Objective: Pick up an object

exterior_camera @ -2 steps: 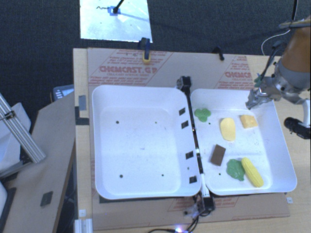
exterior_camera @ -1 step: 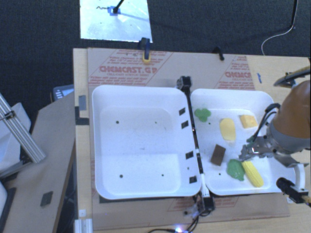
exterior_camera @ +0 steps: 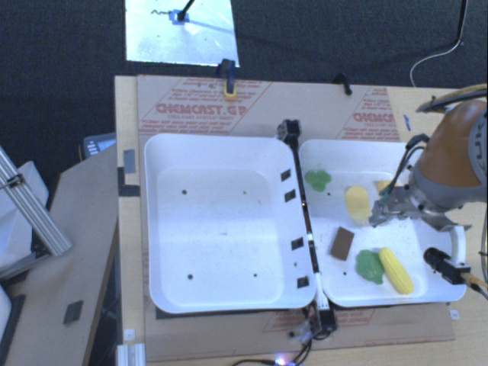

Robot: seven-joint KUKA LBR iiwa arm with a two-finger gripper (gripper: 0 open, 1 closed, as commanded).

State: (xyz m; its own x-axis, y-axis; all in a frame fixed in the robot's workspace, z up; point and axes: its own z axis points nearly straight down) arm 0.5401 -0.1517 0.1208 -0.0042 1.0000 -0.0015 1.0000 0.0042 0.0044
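You are looking down on two white bins sitting side by side on the bench. The left bin is taking up the middle of the frame, and the right bin is lying toward the lower right, touching it along a dark seam.

The arm is reaching in from the right edge, its orange band showing above the wrist, and the gripper is hanging over the right bin, just beside a pale yellow block. You cannot tell from this angle whether it is apart or together, and nothing is visibly sitting between its tips.

In the right bin, a small green piece is lying near the upper left corner. A brown block is resting below the yellow block. Toward the lower right, a green lump is lying against a yellow corn cob, the two touching.
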